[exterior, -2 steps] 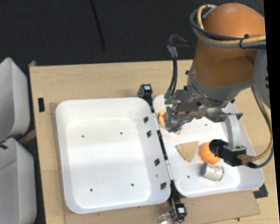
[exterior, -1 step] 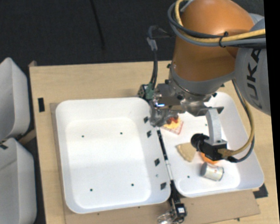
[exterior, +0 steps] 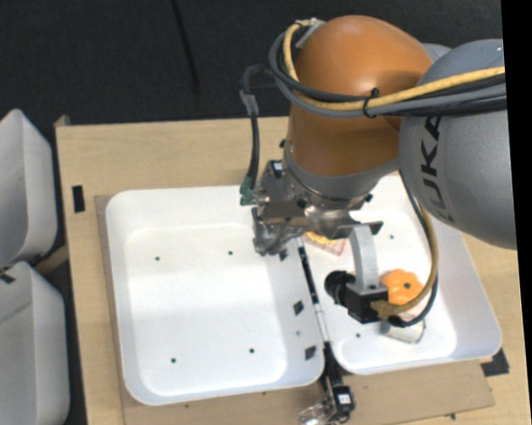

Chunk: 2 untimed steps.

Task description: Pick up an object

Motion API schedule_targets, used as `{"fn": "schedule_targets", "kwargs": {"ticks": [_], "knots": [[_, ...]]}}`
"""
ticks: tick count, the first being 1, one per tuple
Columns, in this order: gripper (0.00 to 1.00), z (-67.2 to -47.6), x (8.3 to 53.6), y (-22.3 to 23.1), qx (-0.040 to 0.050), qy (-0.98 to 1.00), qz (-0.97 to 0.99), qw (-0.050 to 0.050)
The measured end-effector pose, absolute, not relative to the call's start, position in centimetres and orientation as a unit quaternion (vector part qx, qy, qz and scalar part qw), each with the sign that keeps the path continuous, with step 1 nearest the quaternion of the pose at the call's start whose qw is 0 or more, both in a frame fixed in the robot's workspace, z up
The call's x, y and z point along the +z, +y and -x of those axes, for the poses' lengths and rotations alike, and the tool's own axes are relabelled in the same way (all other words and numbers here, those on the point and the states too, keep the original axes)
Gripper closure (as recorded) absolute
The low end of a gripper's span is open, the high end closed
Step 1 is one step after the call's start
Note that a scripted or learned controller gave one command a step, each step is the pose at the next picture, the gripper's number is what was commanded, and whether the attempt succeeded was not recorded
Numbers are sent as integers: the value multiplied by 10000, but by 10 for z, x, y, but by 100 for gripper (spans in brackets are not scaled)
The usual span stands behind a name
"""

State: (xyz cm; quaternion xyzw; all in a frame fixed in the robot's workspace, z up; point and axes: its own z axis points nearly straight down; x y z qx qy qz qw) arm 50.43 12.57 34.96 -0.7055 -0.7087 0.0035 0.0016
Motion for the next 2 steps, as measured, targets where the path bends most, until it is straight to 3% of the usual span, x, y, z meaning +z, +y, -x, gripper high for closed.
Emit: {"fn": "schedule_targets", "kwargs": {"ticks": [1,2], "knots": [[100,-491,323,92,39,-7059,7083,11],[100,-492,367,63,8,-7064,7078,-9]]}}
